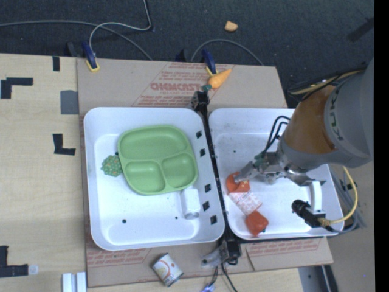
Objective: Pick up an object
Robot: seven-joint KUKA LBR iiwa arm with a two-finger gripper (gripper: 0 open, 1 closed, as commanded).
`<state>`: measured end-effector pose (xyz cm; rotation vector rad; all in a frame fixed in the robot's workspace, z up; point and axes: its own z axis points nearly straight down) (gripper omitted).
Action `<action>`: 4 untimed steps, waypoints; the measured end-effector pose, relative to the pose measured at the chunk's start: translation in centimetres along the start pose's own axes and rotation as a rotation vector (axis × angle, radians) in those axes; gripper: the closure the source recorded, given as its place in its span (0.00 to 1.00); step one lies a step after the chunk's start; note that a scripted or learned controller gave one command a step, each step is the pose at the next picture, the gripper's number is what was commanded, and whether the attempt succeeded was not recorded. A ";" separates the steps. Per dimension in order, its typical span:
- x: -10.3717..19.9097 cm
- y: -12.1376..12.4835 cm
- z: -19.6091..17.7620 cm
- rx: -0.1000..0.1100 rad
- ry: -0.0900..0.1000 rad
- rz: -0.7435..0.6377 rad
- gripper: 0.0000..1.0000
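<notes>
End effector (242, 176) low in the right bin (276, 117), by its left wall, tip touching an orange-red piece (237, 184); grip state impossible to tell. Just beyond, a clear wrapper (247, 202), then a red pepper (256, 223) near the front rim. In the left bin (97, 224): green plate (157, 159), broccoli (111, 165) at the plate's left edge, white cup (190, 203) near the dividing wall. On the surface's (36, 212) front edge, a can (166, 269).

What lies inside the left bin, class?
A green divided plate, a small green broccoli-like toy at its left edge, and a white cup-like item. Whatever lies beneath the plate is covered.
</notes>
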<state>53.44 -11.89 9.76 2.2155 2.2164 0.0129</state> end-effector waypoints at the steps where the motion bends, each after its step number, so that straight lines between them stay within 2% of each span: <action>1: 2.6 -0.1 1.1 0.005 -0.001 -0.001 0.00; 2: 2.4 0.1 1.1 0.010 0.002 -0.002 0.00; 3: 2.2 0.2 0.1 0.006 -0.002 0.000 1.00; 4: 8.4 1.2 -8.7 0.010 0.000 -0.003 1.00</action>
